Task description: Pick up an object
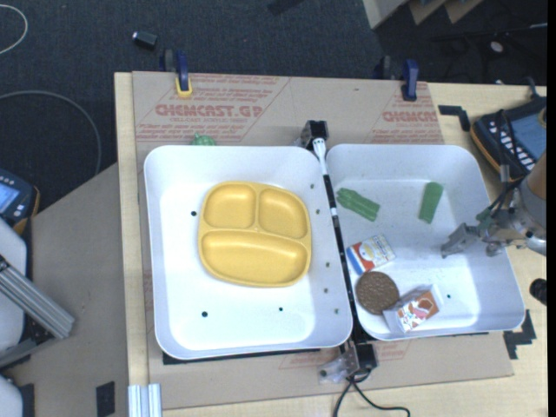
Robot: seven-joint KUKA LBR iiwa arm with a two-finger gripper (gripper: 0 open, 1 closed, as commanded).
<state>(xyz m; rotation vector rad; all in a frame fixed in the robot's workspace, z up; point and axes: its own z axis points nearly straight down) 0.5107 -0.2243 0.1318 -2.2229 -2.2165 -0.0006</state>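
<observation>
Grey two-finger metal gripper (469, 237) at right bin's right side, low over white floor, fingers spread apart w/ nothing between. Upright green plastic block (431, 202) just up-left of it; tilted green plastic block (358, 204) further left. Small red-white packet (371, 252), round brown cookie-like disc (377, 292), red-white carton (416, 309) down-left. Yellow three-section plastic plate (255, 234) far left, in other bin.

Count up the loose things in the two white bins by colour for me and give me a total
Yellow: 1, the divided plate in the left bin.
Green: 2, green block one and green block two in the right bin.
Red and white: 2, packet one and packet two.
Brown: 1, the round disc.
Total: 6
</observation>
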